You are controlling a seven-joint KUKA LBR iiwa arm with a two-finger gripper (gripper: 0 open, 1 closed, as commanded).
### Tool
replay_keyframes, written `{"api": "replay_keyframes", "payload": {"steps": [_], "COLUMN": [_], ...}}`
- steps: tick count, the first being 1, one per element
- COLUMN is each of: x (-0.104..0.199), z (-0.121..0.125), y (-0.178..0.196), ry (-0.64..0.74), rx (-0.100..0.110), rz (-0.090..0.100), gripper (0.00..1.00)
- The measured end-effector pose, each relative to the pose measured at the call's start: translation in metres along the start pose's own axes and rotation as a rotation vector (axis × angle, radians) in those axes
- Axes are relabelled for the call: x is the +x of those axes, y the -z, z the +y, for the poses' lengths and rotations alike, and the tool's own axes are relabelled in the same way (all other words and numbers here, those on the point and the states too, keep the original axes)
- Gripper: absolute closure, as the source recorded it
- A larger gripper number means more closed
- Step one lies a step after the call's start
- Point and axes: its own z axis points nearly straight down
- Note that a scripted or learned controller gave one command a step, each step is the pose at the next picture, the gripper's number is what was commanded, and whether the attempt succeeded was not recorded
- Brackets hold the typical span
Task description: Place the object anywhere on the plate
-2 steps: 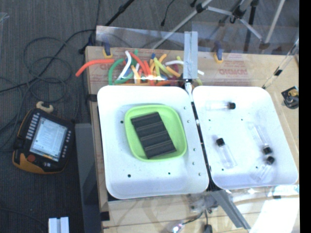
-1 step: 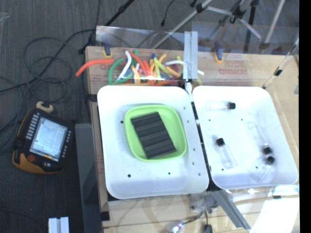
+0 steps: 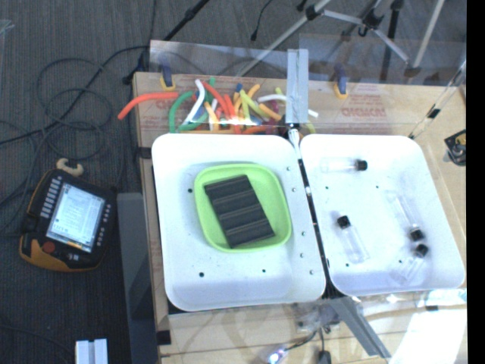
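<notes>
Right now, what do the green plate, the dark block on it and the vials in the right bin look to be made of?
Plate: probably plastic, a smooth, evenly lime-green surface. Block: dark grey, matte and ribbed, likely foam or rubber; can't tell which. Vials: clear, glass or plastic, see-through bodies with small black caps.

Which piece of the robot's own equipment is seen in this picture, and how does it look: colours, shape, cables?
The control pendant lies on the floor left of the bench: rounded dark grey body, orange lower edge, pale lit screen, buttons down its left side. Thin black cables loop on the floor beyond it.
</notes>
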Motion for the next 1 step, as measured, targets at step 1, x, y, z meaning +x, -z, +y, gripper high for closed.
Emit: {"api": "replay_keyframes", "payload": {"steps": [1], "x": [0.0002], "z": [-0.0009], "y": [-0.0844], "ry": [0.001], "rx": [0.003], "rz": [-0.001], "gripper": [0.00]}}
